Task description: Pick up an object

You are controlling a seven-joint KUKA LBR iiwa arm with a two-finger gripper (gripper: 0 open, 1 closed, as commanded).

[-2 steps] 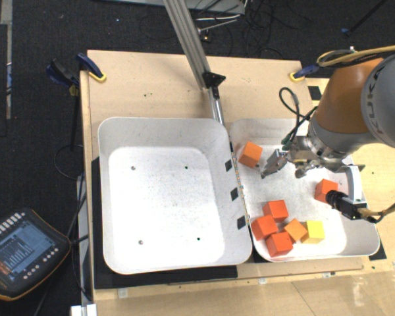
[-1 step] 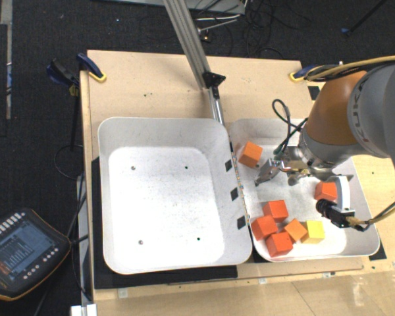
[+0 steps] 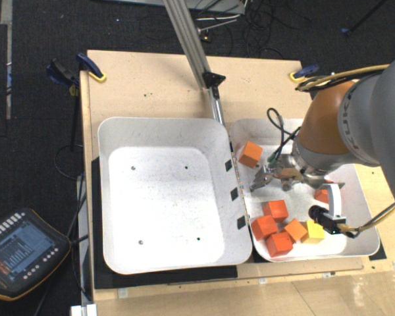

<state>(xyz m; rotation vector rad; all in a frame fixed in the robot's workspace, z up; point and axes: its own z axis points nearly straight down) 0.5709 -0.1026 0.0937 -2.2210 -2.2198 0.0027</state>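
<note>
1. Grey arm with orange band enters from 3 o'clock; gripper (image 3: 271,175) low over the right shallow white plastic bin (image 3: 363,184). Finger spread: cannot tell.
2. Lone orange cube (image 3: 251,154) at the gripper's 11 o'clock, apart from it.
3. Orange cubes (image 3: 272,226) and a yellow block (image 3: 315,231) clustered at the bin's 6 o'clock.
4. Left white bin (image 3: 112,137) on tan counter (image 3: 151,78).

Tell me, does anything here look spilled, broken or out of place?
Nothing stands out. The orange blocks and one yellow block all lie inside the right bin, loosely piled near its front. One orange block sits apart farther back. The gripper hangs over that bin.
</note>
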